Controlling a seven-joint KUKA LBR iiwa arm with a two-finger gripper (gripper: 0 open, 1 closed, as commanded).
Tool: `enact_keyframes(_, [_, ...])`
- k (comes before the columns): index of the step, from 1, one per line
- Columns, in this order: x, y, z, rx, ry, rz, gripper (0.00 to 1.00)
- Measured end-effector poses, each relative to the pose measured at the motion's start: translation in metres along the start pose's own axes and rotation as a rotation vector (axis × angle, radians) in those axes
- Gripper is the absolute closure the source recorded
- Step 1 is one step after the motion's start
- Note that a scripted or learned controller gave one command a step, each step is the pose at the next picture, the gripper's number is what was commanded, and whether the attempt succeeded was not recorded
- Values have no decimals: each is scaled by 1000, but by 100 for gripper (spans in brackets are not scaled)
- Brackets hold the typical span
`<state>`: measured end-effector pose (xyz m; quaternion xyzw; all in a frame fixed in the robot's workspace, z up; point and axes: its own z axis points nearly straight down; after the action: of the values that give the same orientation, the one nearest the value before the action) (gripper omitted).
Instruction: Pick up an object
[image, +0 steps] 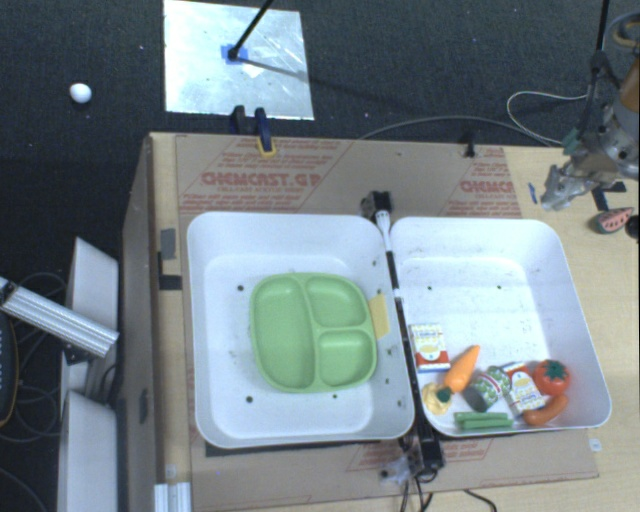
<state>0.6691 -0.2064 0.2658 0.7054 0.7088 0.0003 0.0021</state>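
Observation:
Several toy foods lie packed in the near part of the right bin (480, 270). Among them are an orange carrot (462, 368), a small red and white carton (428, 345), a red tomato (552, 375), a green bean pod (483, 421) and a printed packet (518, 388). My gripper (566, 186) hangs outside the bins, beyond the right bin's far right corner, over the cardboard bench top. It is well away from the toys and I see nothing in it.
The left bin (225, 300) holds a green divided plate (312, 332), with a small yellow piece (379, 315) at its right edge. A cable (540, 100) loops near the arm, and a reddish object (612, 220) lies just below the gripper. A foil sheet (238, 58) lies beyond the bench.

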Motion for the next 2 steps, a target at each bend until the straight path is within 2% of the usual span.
enact_keyframes(2, [0, 0, 0, 0, 0, 0, 100])
